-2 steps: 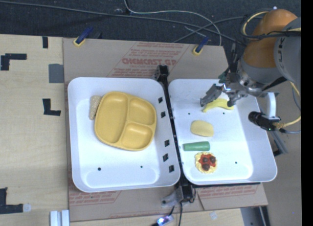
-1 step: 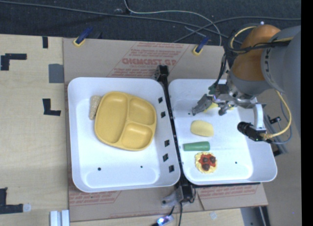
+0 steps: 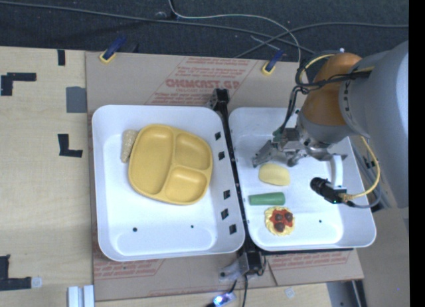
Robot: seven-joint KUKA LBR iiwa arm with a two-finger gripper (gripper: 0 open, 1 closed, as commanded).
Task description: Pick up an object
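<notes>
My gripper [image 3: 277, 156] hangs low over the right bin [image 3: 352, 229], its two fingers spread apart just above a pale yellow, potato-like lump [image 3: 274, 175]. Nothing sits between the fingers. A green cylinder [image 3: 266, 199] lies right below the lump. Near the front of the same bin rests a small toy pizza [image 3: 279, 220] with red toppings. The arm's orange band [image 3: 332, 90] shows above the wrist at the right.
The left bin [image 3: 113, 232] holds a yellow divided plate [image 3: 170, 163] with a tan sponge-like piece [image 3: 127, 145] tucked at its left edge. A black divider [image 3: 229, 166] runs between the bins. Cables cross the dark floor behind the bench.
</notes>
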